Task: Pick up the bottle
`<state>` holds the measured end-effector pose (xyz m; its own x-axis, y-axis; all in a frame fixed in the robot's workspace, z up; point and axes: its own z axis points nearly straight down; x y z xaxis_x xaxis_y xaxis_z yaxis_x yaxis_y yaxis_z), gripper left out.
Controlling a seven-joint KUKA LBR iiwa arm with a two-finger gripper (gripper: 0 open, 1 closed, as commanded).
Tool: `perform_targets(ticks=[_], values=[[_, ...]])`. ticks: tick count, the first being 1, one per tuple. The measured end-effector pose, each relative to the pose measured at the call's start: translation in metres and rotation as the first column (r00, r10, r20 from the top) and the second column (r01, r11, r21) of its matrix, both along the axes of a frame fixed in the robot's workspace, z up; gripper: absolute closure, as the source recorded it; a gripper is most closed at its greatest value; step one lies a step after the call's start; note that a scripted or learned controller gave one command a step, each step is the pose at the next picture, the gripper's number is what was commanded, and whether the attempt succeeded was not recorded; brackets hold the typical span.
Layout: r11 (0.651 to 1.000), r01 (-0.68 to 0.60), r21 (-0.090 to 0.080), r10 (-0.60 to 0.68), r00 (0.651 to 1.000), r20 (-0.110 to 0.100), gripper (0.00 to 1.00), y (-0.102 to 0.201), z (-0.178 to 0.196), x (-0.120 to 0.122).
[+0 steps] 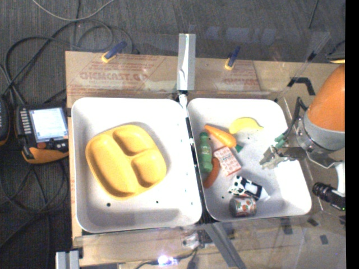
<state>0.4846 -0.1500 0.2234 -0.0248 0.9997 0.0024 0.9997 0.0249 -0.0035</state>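
Camera view, read from its left side: the left bin (78,150) carries a yellow sectioned plate (128,160), which has no part in this job. Across the divider, the right bin (291,203) holds the clutter. The green bottle (206,152) lies on its side hard against the bin's left wall, running lengthways along that wall. An orange carrot-shaped toy (220,135) lies just above and beside it, a reddish-brown piece (211,174) curves out from under its lower end, and a small red-and-white carton (227,161) sits just to its right. Further over are a yellow piece (245,125), a black-and-white toy (245,187) and a red can (243,206).

The step in hand, by my judgement, is still the approach. To do it well the fingers should straddle the bottle across its narrow width, one going down between bottle and wall and the other between bottle and carton. Both gaps look tight, so a descent centred on the bottle's middle seems safest. Catching the carton or the carrot instead is the likely failure.

The hand (271,157) sits well to the right of the bottle, over bare bin floor, pointing leftwards, with the grey wrist and orange band behind it. Its fingers appear slightly apart with nothing between them.
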Motion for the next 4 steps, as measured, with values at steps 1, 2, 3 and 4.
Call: perform_targets(ticks=[1,2,3,4], values=[[1.000,0.000,0.000,0.000,1.000,0.000,0.00,0.000,0.000,0.000],[0.931,0.365,-0.007,-0.365,0.931,0.002,0.00,0.109,0.114,0.067],[0.856,0.517,-0.009,-0.517,0.856,0.003,0.00,0.034,0.060,0.158],[0.865,0.501,-0.009,-0.501,0.865,0.002,0.00,-0.019,0.006,0.183]])
